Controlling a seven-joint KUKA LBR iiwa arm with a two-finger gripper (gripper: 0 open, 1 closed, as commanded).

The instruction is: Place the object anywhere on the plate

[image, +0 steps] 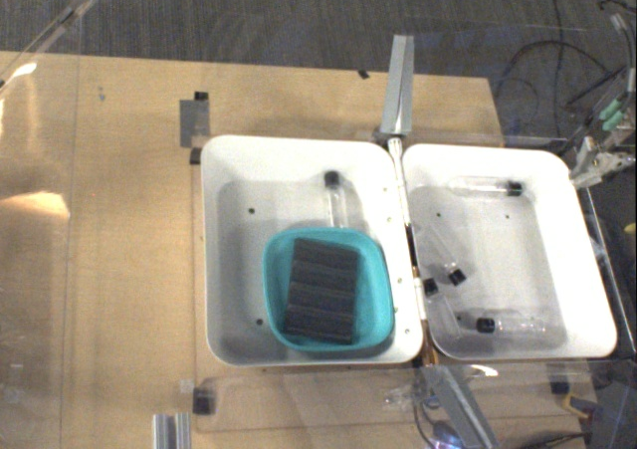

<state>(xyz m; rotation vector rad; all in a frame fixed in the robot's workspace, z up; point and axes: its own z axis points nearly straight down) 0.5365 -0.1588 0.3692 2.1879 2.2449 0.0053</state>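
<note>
A teal square plate (376,288) sits in the front half of the left white bin (227,268). A black ridged block (321,290) lies flat on the plate, slightly left of its middle, with its long side running front to back. Nothing touches the block or the plate from above.
A clear tube with a black cap (335,198) lies behind the plate in the left bin. The right bin (557,238) holds a clear tube at the back (486,185), another at the front (503,323), and two small black pieces (455,276). Cables and fixtures crowd the far right.
</note>
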